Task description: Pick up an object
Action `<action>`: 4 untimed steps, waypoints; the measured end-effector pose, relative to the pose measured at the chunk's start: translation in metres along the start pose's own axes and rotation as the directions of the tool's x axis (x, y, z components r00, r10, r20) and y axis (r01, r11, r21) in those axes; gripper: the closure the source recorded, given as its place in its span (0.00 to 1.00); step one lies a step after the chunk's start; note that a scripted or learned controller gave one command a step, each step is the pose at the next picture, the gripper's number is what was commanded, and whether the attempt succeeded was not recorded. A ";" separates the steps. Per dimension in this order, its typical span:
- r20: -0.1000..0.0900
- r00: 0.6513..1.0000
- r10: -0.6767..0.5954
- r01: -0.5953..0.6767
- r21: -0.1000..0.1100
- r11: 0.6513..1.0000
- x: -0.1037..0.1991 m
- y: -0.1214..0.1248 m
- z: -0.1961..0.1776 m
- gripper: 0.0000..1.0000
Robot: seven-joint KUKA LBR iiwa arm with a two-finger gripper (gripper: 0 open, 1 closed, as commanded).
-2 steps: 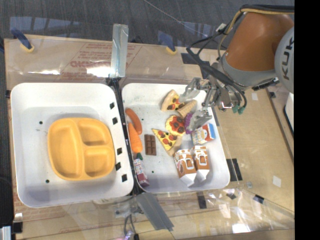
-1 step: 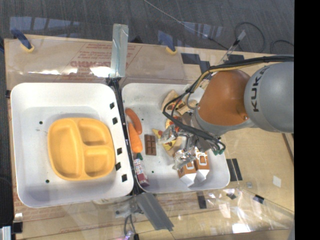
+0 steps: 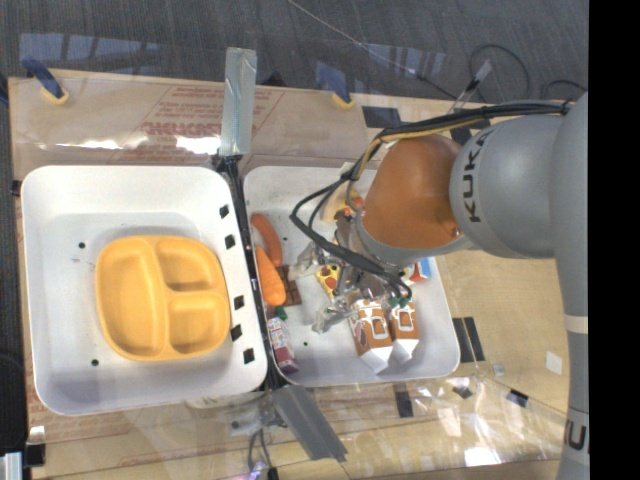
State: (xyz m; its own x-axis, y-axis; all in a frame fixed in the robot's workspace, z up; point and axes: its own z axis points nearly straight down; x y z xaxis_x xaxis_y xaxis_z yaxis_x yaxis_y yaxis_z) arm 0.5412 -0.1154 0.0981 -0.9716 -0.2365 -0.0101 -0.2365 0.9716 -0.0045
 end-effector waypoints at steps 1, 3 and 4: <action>-0.001 0.989 0.149 -0.149 -0.001 0.989 -0.036 0.006 0.001 0.00; -0.006 0.997 0.075 -0.075 0.000 0.997 0.005 -0.098 -0.068 0.00; -0.010 0.999 0.045 -0.045 -0.005 0.999 0.032 -0.051 -0.007 0.00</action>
State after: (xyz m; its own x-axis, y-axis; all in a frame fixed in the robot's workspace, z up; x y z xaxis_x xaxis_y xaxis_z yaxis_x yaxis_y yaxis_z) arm 0.5216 -0.1723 0.1052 -0.9813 -0.1923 -0.0004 -0.1923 0.9813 0.0008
